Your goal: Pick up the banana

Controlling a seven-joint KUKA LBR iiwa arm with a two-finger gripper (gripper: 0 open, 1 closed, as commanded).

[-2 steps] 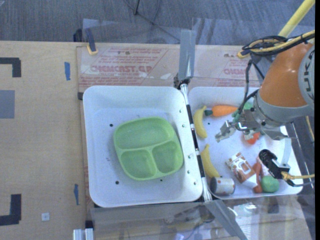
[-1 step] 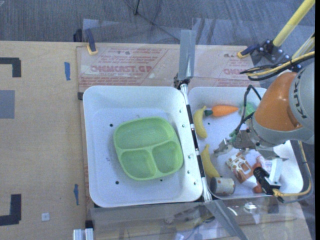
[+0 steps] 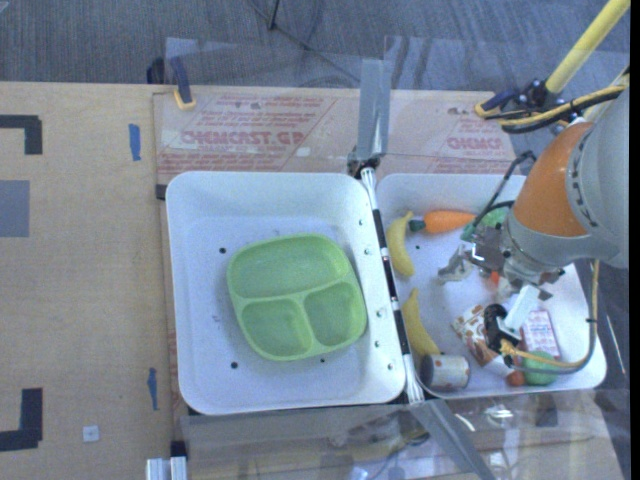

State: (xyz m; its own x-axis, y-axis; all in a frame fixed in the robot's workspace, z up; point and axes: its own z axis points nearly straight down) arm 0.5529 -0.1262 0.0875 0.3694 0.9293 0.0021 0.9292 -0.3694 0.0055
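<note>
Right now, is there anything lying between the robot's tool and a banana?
Nothing visible. The tool hangs over the right bin, and bare white floor separates it from both bananas: upper banana, lower banana.

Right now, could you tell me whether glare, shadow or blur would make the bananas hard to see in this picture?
In the camera view, light is even and soft; both bananas, upper and lower, read sharp yellow against the right bin. Glare sits on the clear sheet along the bench's near edge, off the fruit. The arm casts only faint shadow. The clutter under the hand is small and muddled.
</note>
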